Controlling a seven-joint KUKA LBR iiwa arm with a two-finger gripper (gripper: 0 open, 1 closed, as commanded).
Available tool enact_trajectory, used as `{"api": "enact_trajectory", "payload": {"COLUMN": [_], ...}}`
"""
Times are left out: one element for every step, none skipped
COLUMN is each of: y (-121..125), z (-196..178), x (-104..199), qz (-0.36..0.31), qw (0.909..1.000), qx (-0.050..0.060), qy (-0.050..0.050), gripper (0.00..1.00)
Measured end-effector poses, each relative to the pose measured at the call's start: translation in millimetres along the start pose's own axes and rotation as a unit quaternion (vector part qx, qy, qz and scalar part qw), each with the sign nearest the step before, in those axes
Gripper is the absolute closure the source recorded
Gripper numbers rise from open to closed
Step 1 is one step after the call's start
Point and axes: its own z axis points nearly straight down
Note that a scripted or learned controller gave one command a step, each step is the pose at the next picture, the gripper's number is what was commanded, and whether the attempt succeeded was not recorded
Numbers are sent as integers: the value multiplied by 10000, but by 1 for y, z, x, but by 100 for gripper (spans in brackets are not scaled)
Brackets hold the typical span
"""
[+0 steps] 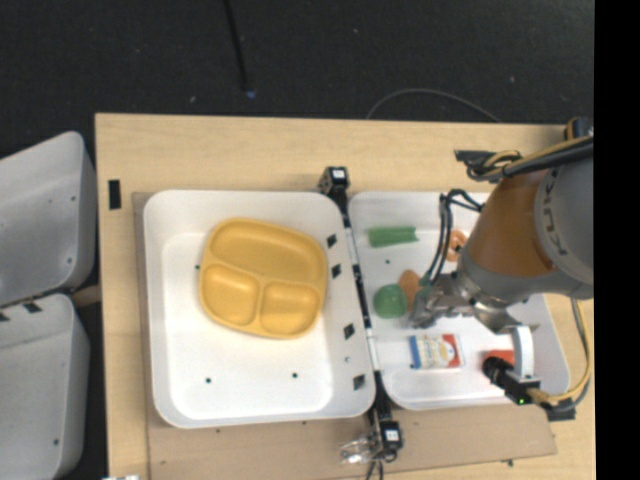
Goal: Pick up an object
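A pale wooden surface [120,148] sits against a dark floor, carrying two shallow white bins side by side. The left bin [170,368] holds one thing, a yellow divided plate [263,277] lying flat toward its upper middle. The right bin [400,393] holds the small objects: a green rectangular block [392,236] near the top, a green ball [389,301] beside a small orange piece [411,282], and a white packet with red and blue print [435,351] lower down. The grey and orange arm reaches in from the right, and its tool [428,306] hangs low just right of the green ball; how far its fingers are spread cannot be told, and nothing is visibly held. The ball looks like the likely target, near the left wall of that bin. To grasp it well, the tool probably needs to centre over the ball and straddle it, since a round shape may roll away. The orange piece touching or nearly touching the ball, and the bin divider close by, could crowd the fingers.
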Motion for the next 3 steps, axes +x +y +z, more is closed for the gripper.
{"api": "enact_trajectory", "payload": {"y": [10,16,18], "z": [-51,-114,-130], "x": [5,6,5], "qz": [-55,-58,-62], "qw": [10000,10000,10000], "qx": [-27,-38,-14], "qy": [-12,-14,-8], "gripper": [100,100,100]}}
